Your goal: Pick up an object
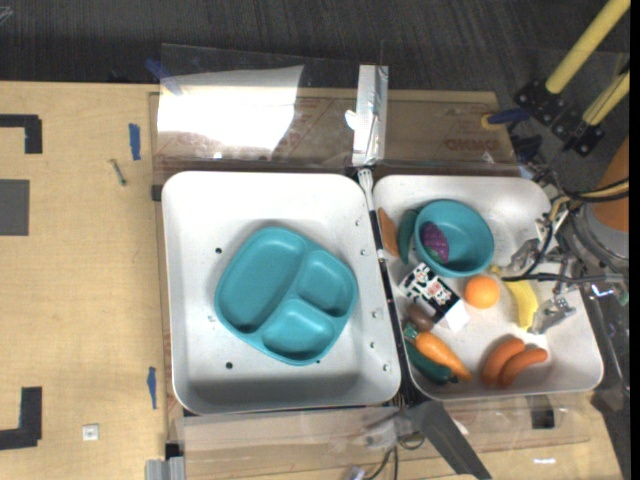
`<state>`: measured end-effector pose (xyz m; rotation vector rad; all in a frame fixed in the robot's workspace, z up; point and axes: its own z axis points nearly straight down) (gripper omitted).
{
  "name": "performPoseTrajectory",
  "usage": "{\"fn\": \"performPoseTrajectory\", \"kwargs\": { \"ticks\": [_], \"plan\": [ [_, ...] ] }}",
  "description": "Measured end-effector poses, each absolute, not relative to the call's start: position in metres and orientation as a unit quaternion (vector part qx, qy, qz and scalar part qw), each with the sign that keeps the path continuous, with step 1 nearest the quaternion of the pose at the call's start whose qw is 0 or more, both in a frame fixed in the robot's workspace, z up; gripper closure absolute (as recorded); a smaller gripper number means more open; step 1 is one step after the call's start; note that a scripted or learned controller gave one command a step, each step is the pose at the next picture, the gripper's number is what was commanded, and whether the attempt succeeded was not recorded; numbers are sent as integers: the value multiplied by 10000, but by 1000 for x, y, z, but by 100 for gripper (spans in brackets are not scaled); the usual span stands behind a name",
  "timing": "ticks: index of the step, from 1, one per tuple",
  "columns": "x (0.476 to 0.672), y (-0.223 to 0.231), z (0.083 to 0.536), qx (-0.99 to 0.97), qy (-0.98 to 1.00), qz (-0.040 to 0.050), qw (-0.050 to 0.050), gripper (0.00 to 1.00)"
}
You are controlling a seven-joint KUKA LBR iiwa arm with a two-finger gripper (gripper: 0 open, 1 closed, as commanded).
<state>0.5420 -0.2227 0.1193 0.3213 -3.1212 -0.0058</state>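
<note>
In the right bin (575, 368) lie several toy items. A teal bowl (455, 236) holds a purple piece (436, 238). In front of it are an orange ball (482, 292), a yellow banana (521, 304), a carrot (440, 351), an orange-brown sausage pair (512, 360) and a black-and-white box (428, 289). My gripper (546, 280) hangs low over the bin's right side, just right of the banana and close to it. Cables and metal parts crowd around it, and I see nothing held.
The left bin (190, 228) holds a teal divided plate (287, 293). A brown stick-like piece (387, 230) lies along the divider between the bins. Yellow bars (590, 38) stand at the back right, and the arm's body (610, 228) covers the right bin's far right edge.
</note>
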Motion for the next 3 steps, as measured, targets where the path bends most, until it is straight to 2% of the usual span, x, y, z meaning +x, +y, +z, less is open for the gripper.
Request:
{"fn": "performPoseTrajectory", "kwargs": {
  "ticks": [1, 2, 3],
  "plan": [
    [551, -185, 88, 637, -9980, 14, -40, 0],
    [526, -157, 89, 359, -9993, 15, -66, 0],
    [510, -130, 90, 662, -9978, 25, -80, 0]
  ]
}}
